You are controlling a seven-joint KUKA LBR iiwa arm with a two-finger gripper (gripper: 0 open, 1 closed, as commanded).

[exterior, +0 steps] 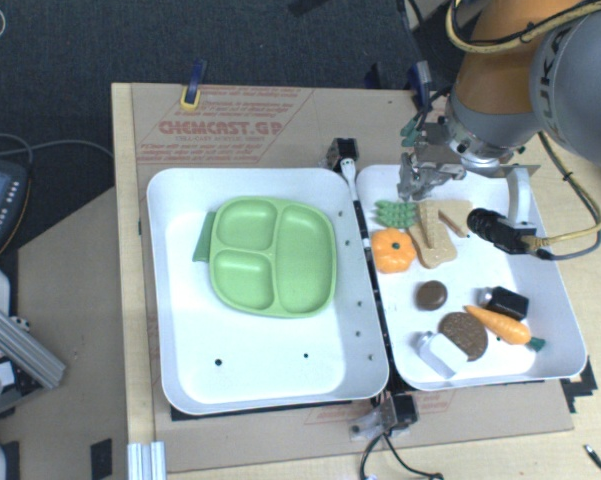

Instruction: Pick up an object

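Camera view: at the upper right, the gripper (416, 183) hangs low over the right bin (560, 313), just above a green toy (394, 212) and a tan cracker (432, 236), likely to grab one; how wide it is I cannot tell. A round orange pumpkin (392, 251), brown cookies and a carrot (502, 323) lie nearby, and a smooth green plate (273, 256) fills the left bin (180, 328).

One fixed overhead camera, slanted down, both bins (170, 268) framed
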